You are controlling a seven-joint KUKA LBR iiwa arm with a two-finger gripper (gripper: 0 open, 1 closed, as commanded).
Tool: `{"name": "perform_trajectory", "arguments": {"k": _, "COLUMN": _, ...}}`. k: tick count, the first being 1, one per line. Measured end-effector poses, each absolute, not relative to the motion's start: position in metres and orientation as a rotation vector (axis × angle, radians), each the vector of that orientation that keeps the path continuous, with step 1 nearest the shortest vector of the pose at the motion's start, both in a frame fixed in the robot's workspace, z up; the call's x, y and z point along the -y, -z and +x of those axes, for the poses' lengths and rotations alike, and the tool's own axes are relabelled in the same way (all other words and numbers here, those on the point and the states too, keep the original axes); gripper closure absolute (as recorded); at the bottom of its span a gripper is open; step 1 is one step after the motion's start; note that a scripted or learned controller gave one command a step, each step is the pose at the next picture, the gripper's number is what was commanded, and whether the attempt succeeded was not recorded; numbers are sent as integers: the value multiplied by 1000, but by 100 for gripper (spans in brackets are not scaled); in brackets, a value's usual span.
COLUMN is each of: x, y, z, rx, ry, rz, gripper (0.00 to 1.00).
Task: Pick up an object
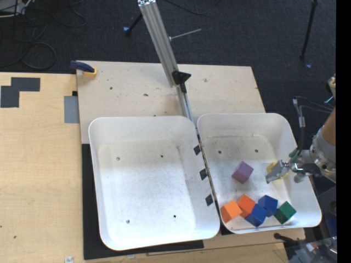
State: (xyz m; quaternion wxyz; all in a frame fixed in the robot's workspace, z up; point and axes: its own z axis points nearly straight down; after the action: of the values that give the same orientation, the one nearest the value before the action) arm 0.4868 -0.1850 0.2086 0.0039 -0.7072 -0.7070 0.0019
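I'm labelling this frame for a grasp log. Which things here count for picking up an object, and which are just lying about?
Part of the job:
gripper, at the right bin's right wall
purple block
two orange blocks
two blue blocks
green block

Just lying about:
left bin
aluminium rail
blue-and-yellow clamp on the board behind the bins

a pale bench (219,86) carries two shallow white bins side by side, the left bin (145,240) and the right bin (285,124), touching along their inner edges.
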Motion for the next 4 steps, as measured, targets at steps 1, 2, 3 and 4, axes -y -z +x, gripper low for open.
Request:
{"name": "perform_trajectory", "arguments": {"k": 1, "x": 186, "y": -211, "z": 488, "rx": 2217, "ry": -1, "rz": -2221, "gripper": 0}}
{"name": "perform_trajectory", "arguments": {"k": 2, "x": 174, "y": -153, "z": 487, "rx": 2214, "ry": -6, "rz": -2215, "gripper": 0}}
{"name": "perform_trajectory", "arguments": {"k": 3, "x": 177, "y": -109, "z": 487, "rx": 2214, "ry": -5, "rz": -2218, "gripper": 0}}
{"name": "perform_trajectory", "arguments": {"k": 4, "x": 177, "y": -91, "z": 487, "rx": 2215, "ry": -1, "rz": -2222, "gripper": 0}}
